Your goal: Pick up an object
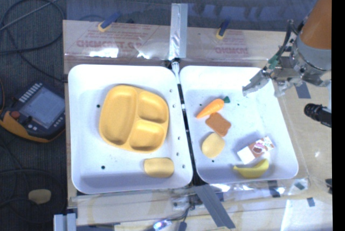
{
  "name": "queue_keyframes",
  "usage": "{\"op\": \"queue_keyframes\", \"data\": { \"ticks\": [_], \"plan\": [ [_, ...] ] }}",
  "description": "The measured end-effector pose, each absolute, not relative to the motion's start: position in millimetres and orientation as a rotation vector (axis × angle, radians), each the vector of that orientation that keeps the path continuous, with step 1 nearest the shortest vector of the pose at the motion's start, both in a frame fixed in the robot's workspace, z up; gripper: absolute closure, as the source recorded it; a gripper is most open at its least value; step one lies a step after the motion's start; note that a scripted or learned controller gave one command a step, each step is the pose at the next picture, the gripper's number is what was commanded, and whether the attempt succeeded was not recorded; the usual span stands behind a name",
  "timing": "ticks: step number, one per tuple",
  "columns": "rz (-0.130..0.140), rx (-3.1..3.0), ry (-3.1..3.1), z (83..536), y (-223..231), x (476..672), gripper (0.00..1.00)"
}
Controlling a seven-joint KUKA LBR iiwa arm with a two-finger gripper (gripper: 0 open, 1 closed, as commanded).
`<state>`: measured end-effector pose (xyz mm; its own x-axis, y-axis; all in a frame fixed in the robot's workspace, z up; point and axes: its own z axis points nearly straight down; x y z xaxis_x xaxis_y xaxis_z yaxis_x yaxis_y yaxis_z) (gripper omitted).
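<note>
Gripper (pixel 268 82) hangs over the right bin's (pixel 280 116) upper right edge, fingers spread apart with nothing between them. Landmark carrot (pixel 210 107) lies in that bin: brown slice (pixel 218 124) just below it, potato (pixel 213 145) further below, carton (pixel 256 149) and banana (pixel 251 169) toward the lower right. Left of the carrot, the left bin (pixel 78 116) holds a yellow tray (pixel 133 117) with a bun (pixel 159 167) below it.

Grey arm (pixel 315 54), orange band, metallic grey tool (pixel 267 81)
</note>
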<state>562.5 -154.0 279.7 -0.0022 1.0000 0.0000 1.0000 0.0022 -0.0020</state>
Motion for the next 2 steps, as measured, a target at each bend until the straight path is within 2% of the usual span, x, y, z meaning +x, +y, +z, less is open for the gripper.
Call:
{"op": "queue_keyframes", "data": {
  "ticks": [1,2],
  "plan": [
    [0.002,-2.218,-2.223,279.7,-154.0,562.5,0.00],
    [0.001,-2.002,-2.417,166.3,-99.6,597.3,0.00]
  ]
}}
